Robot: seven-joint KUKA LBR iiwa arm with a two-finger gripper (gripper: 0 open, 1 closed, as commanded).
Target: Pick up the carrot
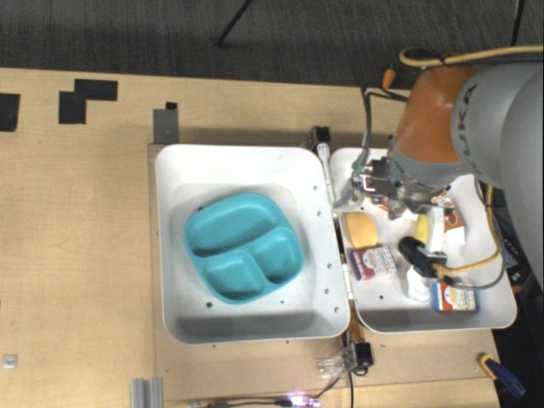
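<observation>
Find the two-finger gripper (381, 192) low over the rear of the shallow white right-hand bin (408, 317), close to the wall shared with its neighbour. Cannot tell whether spread or pressed together. Just in front, note a rounded yellow-orange block (363, 229), then a purple-and-white packet (374, 263). Toward the front right corner, note a small blue, white and red carton (453, 297). Cannot pick the carrot out of this clutter, partly hidden under the grey arm (510, 117). Beyond the shared wall, see the shallow white left-hand bin (174, 253) holding a teal three-compartment plastic plate (245, 246), with bare white floor all around it. Note the pale wooden bench (76, 253) lying open at the view's left, and dark carpet (127, 15) behind.
</observation>
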